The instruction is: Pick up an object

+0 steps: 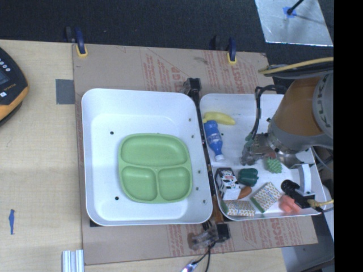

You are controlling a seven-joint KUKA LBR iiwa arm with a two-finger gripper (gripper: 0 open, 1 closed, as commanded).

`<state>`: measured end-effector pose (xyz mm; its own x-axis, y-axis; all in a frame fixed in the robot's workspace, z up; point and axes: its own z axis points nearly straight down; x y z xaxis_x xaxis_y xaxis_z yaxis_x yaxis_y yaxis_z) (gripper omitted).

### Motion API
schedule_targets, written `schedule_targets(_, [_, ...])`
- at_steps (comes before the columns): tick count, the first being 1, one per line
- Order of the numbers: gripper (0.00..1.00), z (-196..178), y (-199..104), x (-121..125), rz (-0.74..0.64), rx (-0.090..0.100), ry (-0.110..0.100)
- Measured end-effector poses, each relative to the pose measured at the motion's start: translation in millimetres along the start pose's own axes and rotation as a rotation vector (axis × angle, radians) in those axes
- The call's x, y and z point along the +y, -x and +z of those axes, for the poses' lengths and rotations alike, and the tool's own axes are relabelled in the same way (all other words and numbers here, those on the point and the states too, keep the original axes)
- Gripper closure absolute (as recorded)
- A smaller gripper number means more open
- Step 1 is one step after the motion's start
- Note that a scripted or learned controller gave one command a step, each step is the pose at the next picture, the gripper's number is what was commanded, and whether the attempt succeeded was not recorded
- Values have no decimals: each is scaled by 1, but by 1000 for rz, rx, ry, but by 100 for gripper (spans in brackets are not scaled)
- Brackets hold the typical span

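The arm enters from the right, its grey body and orange band covering the far right part of the right bin [238,101]. The gripper [253,151] sits low over the middle of that bin; whether it is apart, together or clamped cannot be told. Candidate objects lie in the right bin: a yellow banana [219,118] at the far left, a blue bottle [213,139] just nearer, a dark green pepper [248,177] near the gripper, and small packets crowded along the near edge, hard to identify. The left bin [96,152] contains a green divided plate [154,167].
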<state>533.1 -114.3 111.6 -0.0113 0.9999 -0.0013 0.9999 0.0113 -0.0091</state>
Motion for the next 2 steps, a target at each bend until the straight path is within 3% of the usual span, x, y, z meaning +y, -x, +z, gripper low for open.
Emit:
schedule_targets(1, [0, 0, 0, 0, 0, 0, 0])
schedule_targets(2, [0, 21, -9, -42, 6, 2, 5])
